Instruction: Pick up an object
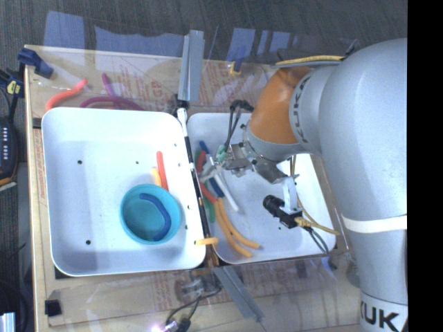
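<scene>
My gripper [216, 166] hangs low over the left side of the right bin [277, 251], above a heap of small items. Under and beside it lie a blue piece [203, 146], a red and green piece [201, 162], a white stick [228, 198] and orange-yellow tubes [232, 228]. I cannot make out whether anything sits between its fingers. The left bin [76, 185] holds a blue bowl [149, 214] with a red stick [160, 166] and a yellow piece [156, 179] beside it.
The grey arm with its orange band [277, 109] covers the right bin's right half. A black cable fitting [279, 209] hangs under the wrist. Red and pink tubes [83, 97] lie on the bench behind the left bin. A metal divider [190, 64] stands between the bins.
</scene>
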`<state>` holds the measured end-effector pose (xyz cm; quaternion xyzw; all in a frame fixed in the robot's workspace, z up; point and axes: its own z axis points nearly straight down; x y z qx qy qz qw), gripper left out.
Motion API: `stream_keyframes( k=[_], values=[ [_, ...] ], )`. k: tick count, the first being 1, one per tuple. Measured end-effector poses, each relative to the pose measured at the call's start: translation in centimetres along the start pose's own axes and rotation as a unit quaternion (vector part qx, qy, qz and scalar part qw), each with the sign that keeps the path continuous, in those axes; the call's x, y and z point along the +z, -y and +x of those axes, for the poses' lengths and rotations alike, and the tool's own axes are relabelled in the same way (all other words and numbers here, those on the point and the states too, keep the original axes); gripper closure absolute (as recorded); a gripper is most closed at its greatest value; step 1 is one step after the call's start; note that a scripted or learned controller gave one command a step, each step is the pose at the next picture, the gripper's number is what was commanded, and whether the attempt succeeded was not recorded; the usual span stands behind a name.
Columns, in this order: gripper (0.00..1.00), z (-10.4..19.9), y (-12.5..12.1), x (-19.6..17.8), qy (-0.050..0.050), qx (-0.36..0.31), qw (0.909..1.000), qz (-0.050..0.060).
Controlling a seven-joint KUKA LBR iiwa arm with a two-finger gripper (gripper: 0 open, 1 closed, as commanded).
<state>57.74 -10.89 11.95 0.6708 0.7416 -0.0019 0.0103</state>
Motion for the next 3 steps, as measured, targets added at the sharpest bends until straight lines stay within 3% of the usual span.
stream_keyframes(
  k=[1, 2, 3],
  values=[
    [0.00, -1.0, 4.5, 2.5, -0.008, -0.027, 0.9996, 0.002],
    [1.00, -0.8, 4.4, 1.5, -0.011, -0.031, 0.9995, 0.004],
    [1.00, 2.3, -2.2, -7.2, -0.010, -0.003, 0.9999, 0.007]
  ],
)
